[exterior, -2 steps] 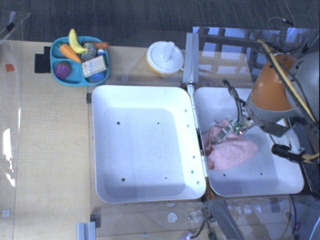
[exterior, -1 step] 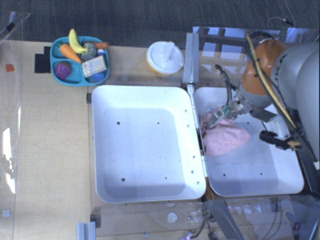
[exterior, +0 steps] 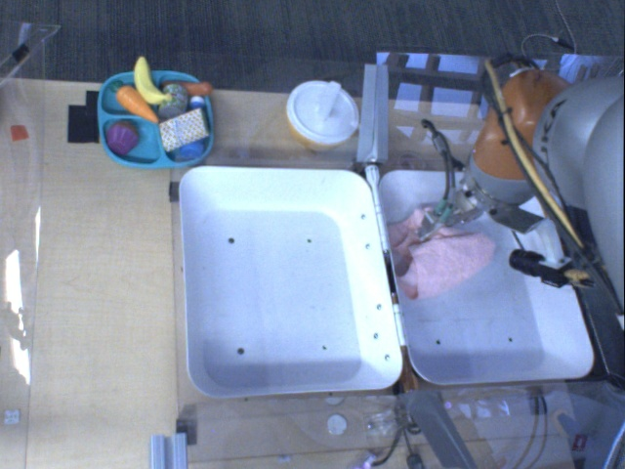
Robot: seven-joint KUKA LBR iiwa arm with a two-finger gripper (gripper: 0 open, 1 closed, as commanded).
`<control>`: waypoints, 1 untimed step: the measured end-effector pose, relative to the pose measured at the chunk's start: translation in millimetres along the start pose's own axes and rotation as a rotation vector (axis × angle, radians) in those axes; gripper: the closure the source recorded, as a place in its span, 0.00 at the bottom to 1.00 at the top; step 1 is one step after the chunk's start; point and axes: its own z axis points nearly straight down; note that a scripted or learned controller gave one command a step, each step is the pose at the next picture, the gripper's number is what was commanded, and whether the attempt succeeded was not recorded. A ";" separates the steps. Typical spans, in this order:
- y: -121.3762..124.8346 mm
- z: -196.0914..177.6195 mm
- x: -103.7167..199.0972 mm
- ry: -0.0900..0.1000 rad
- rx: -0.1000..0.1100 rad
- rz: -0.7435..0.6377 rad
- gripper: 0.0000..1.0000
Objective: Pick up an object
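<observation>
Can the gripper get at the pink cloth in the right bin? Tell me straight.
Probably yes. The gripper is already down at the upper edge of the pink cloth, which lies uncovered in the right bin with nothing between them.

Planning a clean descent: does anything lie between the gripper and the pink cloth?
Nothing: in the camera view the gripper sits right at the pink cloth's upper edge.

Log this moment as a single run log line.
arm: over right bin | gripper: down at pink cloth | cloth: lying in right bin | left bin: beside it
</observation>
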 end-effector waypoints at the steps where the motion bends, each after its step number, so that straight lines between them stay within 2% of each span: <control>1: 48.9 -80.4 5.2 0.006 0.019 0.347 1.00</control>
